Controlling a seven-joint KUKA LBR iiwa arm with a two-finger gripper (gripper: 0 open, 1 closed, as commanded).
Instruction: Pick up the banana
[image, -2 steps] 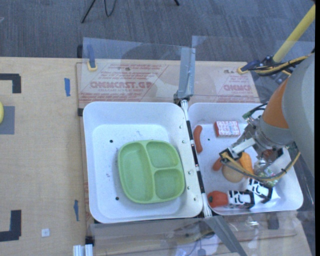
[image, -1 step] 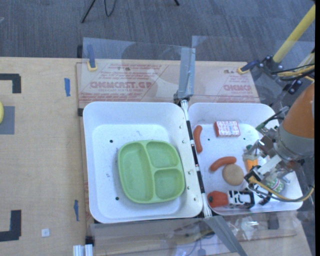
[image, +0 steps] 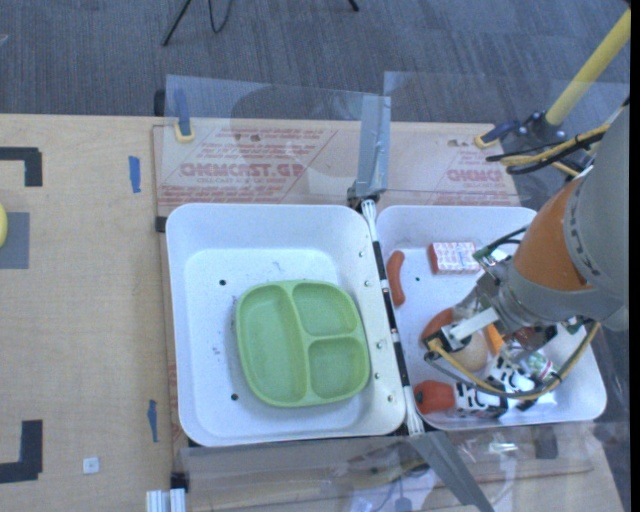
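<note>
Grey arm (image: 600, 200) with an orange band reaches into the right bin (image: 450, 213), right of the green plate (image: 300, 342); whether its gripper (image: 482, 352) is spread or closed cannot be told. The banana cannot be made out and is presumed hidden under the wrist, right of the plate. A crowding neighbour, such as the red round item (image: 432, 396) off the plate's lower right, may be seized instead.

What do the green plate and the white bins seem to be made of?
Plate: probably moulded plastic, satin; even colour, rounded divider ridges. Left bin and right bin: likely thin plastic, smooth white; rounded corners, faint scuffs.
</note>
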